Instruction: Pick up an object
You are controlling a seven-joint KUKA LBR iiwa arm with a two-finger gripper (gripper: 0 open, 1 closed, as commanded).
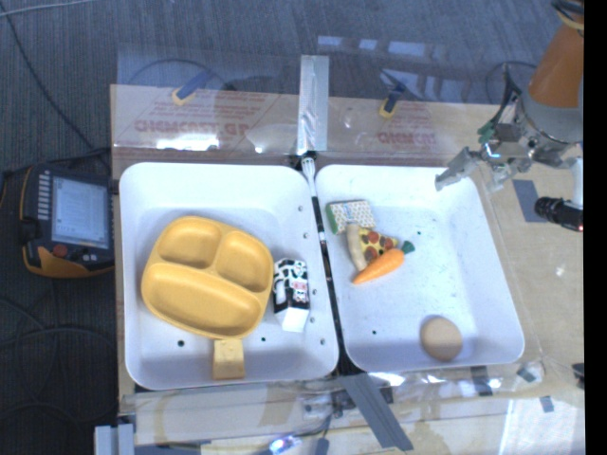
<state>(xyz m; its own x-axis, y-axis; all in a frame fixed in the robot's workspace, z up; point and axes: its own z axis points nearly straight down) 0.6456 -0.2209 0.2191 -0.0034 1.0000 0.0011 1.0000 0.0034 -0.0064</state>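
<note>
Approach stage of a pick. My end effector [465, 169] hangs over the far right corner of the right bin [493, 282], carried on my grey arm with its orange band [558, 64], which enters from the right. One grey finger juts out to the left over the bin rim; I cannot tell how far apart my fingers stand, and nothing is visible between them.

Candidate objects in this bin: an orange carrot [379, 264] lying against a pizza slice [365, 243], with a checked green-edged block [347, 213] just behind them, and a tan egg [441, 337] alone near the front wall.

In my judgement the egg is the cleanest target, standing well apart from its neighbours. To do this well I should centre above it, descend vertically, and close across its narrow axis, since its round shape may slip sideways.
</note>
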